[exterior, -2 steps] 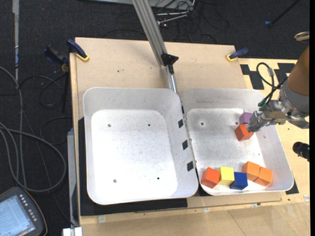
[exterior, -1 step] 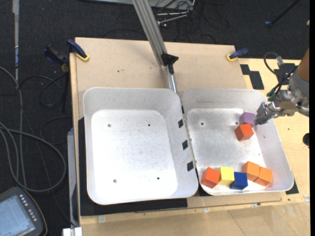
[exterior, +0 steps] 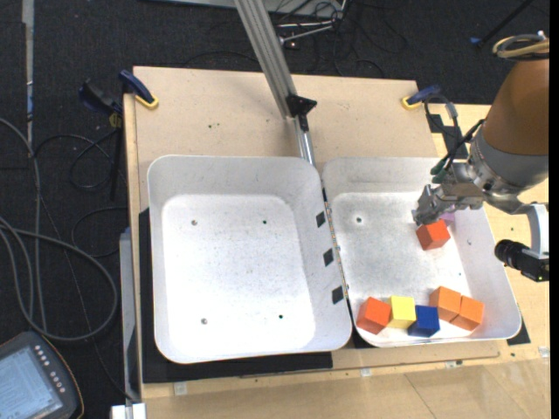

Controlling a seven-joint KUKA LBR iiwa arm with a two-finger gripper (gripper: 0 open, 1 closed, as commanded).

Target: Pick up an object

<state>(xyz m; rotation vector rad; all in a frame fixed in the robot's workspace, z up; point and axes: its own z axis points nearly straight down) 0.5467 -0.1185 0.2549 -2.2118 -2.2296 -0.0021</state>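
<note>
Two shallow white plastic bins side by side on a tan wooden bench. Left white bin: nothing but dark speckles on its floor. Right white bin: six small blocks total. Count: four orange, one yellow, one blue.

One orange-red cube sits apart, upper right part of the right bin, directly under the gripper. The fingers come down onto the cube's top; it looks caught between them, but the cube's shadow lies tight beneath it, so lifted or resting on the floor, can't tell. Jaws appear closed onto it.

The other five cluster along the near rim of the right bin: orange cube at left, small yellow cube touching it, blue cube just beside the yellow, then two orange blocks, one and another, touching each other at right.

Grey arm with orange band reaches in from the right, over the right bin's far right corner. Cables run along the wrist.

Around: grey metal pole slants down from top to the seam between the bins; black clips along that seam. Blue-yellow clamps at the bench's back corners, left and right. Dark carpet floor with black cables at left; a tablet-like screen bottom left. Nothing blocks the cluster of five blocks.
</note>
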